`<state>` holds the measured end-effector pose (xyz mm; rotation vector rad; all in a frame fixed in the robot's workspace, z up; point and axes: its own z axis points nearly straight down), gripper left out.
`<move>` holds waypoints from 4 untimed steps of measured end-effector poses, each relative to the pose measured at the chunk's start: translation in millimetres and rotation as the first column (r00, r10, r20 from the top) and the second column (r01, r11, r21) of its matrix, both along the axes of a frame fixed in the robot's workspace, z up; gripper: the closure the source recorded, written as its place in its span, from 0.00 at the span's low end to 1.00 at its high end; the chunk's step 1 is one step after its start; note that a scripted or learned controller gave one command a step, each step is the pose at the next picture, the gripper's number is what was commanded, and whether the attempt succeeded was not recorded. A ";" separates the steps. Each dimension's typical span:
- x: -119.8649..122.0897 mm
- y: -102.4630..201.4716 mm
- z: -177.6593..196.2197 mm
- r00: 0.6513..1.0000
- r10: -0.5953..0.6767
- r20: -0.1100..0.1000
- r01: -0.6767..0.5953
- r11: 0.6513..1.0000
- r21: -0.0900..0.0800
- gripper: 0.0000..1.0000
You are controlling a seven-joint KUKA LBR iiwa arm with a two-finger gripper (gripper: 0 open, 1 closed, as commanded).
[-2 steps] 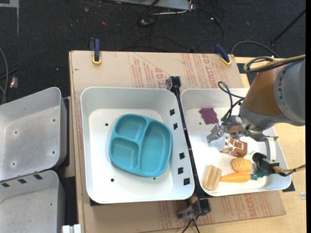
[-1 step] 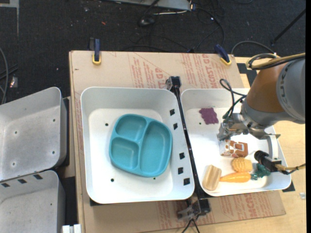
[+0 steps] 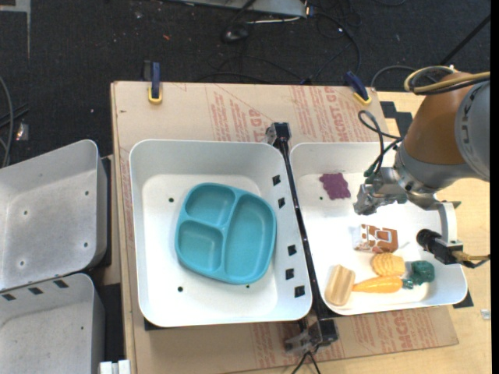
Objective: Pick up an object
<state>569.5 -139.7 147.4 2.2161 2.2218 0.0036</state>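
Observation:
The right bin [image 3: 448,209] holds several small objects. A purple piece [image 3: 334,185] lies near its back left. A brown and white toy [image 3: 377,238] sits in the middle. Toward the front are a yellow ridged piece [image 3: 387,265], an orange carrot [image 3: 376,285], a beige cylinder [image 3: 340,284] and a green piece [image 3: 422,272]. My gripper [image 3: 373,199] hangs over the right bin, just right of the purple piece and just behind the brown and white toy. Nothing can be seen held in it.
The left bin [image 3: 148,209] holds a teal divided plate [image 3: 226,233]. A black divider [image 3: 295,224] runs between the bins. The arm's orange band [image 3: 437,131] and cables cross the right bin's back right corner. White lids [image 3: 47,201] lie left of the bench.

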 end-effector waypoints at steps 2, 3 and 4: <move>4.8 -0.7 62.8 1.000 0.000 -0.003 0.000 1.000 0.000 1.00; -8.9 59.2 73.2 1.000 0.006 -0.005 -0.006 1.000 0.004 1.00; -10.2 111.5 73.8 1.000 0.006 -0.005 -0.006 1.000 0.003 1.00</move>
